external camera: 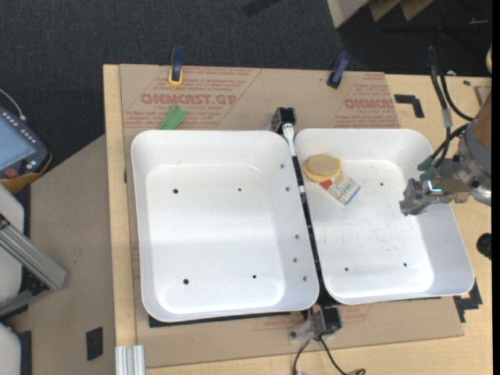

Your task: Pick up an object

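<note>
Brown cardboard sheet [258, 96] covers the bench top, printed red lettering along its 12 o'clock edge. On it sit two shallow white bins side by side, touching along a dark seam at centre. Left bin [156, 233] is the larger patch in view, small dark dots on its floor. Right bin [375, 283] — same style, slightly smaller in view, dark specks on its floor.

Grey arm [480, 155] enters at 3 o'clock, cables looping above it. Its gripper [416, 200] hangs over the 3 o'clock side of the right bin, well apart from the objects; fingers too blurred and small to read, cannot tell how they stand, nothing visibly between them.

Objects for picking lie in the right bin toward 10 o'clock of that bin, near the seam: a round tan disc [323, 166], and touching it at its 4 o'clock side a small white packet with coloured print [344, 188], tilted.

Smaller bits — blue clamp with a yellow base [176, 69] at 11 o'clock on the cardboard edge, second blue clamp [339, 69] at 1 o'clock, green strip [173, 118] lying just outside the left bin at 11 o'clock, black fitting [283, 119] at the 12 o'clock end of the seam, another black fitting with a cable [324, 321] at the 6 o'clock end.
</note>
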Robot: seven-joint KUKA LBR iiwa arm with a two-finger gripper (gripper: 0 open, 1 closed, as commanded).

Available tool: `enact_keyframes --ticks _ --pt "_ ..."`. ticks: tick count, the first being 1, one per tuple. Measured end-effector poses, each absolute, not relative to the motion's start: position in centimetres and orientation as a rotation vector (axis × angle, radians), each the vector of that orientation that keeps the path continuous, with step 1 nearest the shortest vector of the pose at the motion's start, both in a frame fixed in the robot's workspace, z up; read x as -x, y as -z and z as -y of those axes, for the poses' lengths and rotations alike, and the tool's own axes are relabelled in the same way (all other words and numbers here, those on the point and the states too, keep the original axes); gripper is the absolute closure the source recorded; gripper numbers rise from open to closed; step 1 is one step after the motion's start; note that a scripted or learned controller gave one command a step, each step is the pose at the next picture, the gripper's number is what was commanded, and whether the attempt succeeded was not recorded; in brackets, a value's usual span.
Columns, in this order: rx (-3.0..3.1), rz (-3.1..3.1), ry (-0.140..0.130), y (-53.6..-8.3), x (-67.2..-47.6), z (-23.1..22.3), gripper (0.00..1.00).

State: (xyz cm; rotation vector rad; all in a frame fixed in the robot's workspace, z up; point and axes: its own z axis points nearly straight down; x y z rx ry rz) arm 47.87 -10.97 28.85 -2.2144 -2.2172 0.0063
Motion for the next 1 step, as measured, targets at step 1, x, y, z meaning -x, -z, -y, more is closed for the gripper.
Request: enact_keyframes --ticks 1 --pt "2.206 2.22 -0.009 -17.79 -49.32 4.07 1.0"
